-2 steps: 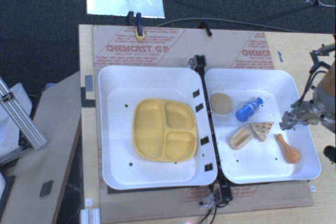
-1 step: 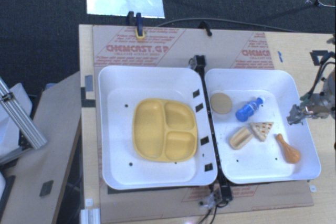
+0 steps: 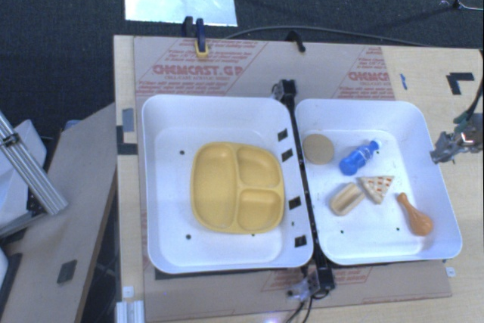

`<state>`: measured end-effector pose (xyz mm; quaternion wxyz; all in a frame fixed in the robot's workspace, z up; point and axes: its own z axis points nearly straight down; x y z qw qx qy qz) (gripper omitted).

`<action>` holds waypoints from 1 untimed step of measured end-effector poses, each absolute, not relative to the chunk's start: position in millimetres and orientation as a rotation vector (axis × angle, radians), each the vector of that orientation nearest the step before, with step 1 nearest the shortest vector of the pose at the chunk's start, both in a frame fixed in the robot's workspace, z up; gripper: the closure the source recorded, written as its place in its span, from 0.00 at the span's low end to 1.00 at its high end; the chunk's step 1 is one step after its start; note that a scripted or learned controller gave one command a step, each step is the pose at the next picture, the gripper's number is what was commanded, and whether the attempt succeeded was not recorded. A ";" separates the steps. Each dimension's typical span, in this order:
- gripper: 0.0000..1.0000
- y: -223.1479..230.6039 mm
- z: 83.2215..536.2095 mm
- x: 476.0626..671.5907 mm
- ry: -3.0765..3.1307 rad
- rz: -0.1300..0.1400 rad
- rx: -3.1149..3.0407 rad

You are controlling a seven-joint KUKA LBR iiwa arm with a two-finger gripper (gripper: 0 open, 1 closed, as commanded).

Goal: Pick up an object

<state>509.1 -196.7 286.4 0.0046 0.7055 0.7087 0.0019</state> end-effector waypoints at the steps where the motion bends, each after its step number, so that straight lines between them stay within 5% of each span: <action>1: 1.00 -144.1 289.0 516.2 2.231 0.005 2.209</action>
